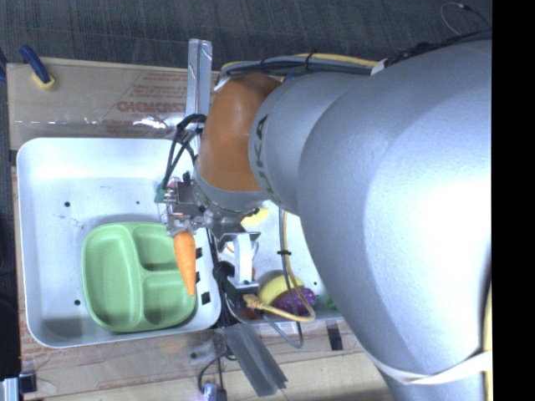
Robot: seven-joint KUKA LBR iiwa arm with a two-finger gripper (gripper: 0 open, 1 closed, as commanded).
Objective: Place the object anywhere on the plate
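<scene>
The arm comes first: its big grey body fills the right side of the view and hides nearly all of the right bin. Below its orange band, the hand hangs over the right edge of the green plate. A carrot sits just under the hand, pointing down along the plate's right rim, its top tucked against the hand's metal parts. Wrist and cables crowd that spot, so I cannot tell whether the hand is clamped on the carrot or merely over it, nor whether the carrot rests on the plate or hangs above it.

The plate has three compartments and lies in the lower part of the left bin. In the little of the right bin that shows below the arm, there is something yellow beside something purple, both half hidden and hard to name.

Farther off, the counter carries a brown board with red lettering too blurred to read. A blue and yellow thing lies at its far left corner. Beyond is dark floor.
</scene>
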